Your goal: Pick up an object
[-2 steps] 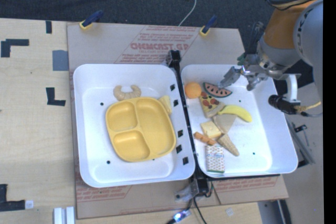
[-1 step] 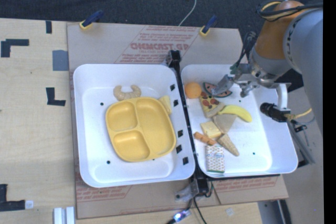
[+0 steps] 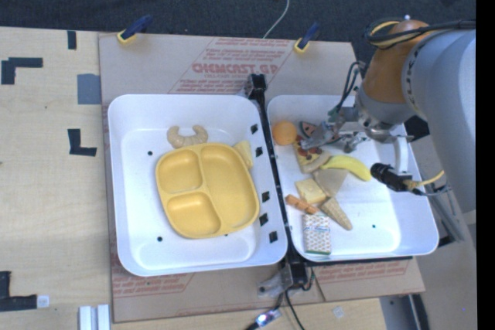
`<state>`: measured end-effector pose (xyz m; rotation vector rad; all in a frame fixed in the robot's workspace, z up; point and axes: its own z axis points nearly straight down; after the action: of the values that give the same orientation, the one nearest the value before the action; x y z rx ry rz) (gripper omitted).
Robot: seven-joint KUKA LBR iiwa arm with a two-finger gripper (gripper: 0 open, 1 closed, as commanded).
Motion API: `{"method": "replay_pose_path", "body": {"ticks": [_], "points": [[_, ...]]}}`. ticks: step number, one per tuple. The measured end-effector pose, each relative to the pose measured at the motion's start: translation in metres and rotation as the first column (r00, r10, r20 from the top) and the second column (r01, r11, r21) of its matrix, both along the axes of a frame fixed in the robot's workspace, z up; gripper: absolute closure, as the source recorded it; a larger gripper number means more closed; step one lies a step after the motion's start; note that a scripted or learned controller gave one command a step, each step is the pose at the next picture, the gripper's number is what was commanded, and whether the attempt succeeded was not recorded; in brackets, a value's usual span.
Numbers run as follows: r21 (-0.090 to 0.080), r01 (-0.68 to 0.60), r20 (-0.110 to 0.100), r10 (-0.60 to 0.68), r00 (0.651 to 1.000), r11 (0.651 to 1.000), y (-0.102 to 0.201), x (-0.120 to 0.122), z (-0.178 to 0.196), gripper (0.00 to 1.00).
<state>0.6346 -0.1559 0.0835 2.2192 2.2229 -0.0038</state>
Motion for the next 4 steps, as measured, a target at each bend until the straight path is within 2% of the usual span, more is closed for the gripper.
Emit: {"method": "replay_pose_path", "body": {"ticks": [1, 2, 3, 4], "points": [[0.003, -0.001, 0.006, 0.000, 1.000, 1.000, 0.001, 0.002, 0.014, 1.00], [0.001, 0.002, 0.005, -0.002, 1.000, 1.000, -0.005, -0.002, 0.065, 1.00], [0.002, -0.001, 0.007, 0.001, 1.000, 1.000, 0.005, 0.004, 0.122, 1.00], [0.003, 0.000, 0.002, 0.000, 1.000, 1.000, 0.006, 0.005, 0.142, 1.00]]}}
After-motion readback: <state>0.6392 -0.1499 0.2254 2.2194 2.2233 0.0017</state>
